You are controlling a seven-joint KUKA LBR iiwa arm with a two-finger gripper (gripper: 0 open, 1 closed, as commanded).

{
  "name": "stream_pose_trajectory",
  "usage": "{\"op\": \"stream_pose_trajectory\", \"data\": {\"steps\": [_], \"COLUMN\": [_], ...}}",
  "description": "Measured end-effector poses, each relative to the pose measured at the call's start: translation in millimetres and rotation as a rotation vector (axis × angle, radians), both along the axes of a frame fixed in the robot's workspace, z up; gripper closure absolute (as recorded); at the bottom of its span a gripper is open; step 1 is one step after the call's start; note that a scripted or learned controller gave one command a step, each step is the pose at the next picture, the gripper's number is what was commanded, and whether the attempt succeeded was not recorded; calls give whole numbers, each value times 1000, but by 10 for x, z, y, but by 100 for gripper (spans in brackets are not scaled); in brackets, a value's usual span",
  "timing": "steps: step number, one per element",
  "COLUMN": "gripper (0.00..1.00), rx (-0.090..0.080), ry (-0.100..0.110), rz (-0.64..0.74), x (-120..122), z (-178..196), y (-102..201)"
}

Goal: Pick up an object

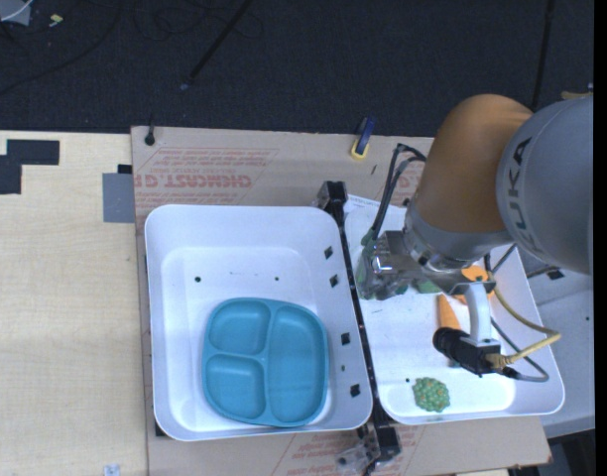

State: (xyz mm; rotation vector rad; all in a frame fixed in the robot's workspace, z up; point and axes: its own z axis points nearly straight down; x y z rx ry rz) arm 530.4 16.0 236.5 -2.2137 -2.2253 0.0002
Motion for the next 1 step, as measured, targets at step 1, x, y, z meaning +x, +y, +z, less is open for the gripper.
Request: {"op": "stream_pose_trajectory", "data": {"steps": [1], "gripper": [100], "rx": [-2], "ry": [4], "rz": [-7], "x": [-8], "z": [-202], "y": [-115]}}
